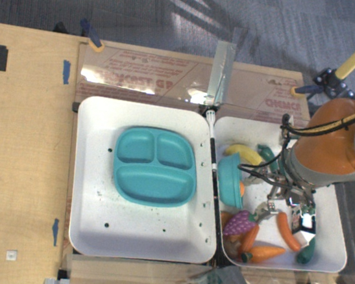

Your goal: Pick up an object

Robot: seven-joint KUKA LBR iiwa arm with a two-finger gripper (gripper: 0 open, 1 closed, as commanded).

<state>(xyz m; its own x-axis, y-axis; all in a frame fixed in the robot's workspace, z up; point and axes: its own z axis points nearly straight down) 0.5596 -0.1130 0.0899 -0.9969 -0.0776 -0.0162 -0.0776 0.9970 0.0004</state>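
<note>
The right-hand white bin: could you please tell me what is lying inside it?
The right-hand white bin holds a yellow toy banana, a teal round dish, purple toy grapes and orange toy carrots. The end effector hangs over the middle, covering whatever lies beneath.

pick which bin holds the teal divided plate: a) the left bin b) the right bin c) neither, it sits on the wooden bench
a: the teal divided plate lies flat in the middle of the left bin, while the right bin holds the toy food, such as the purple grapes and the carrots.
</note>
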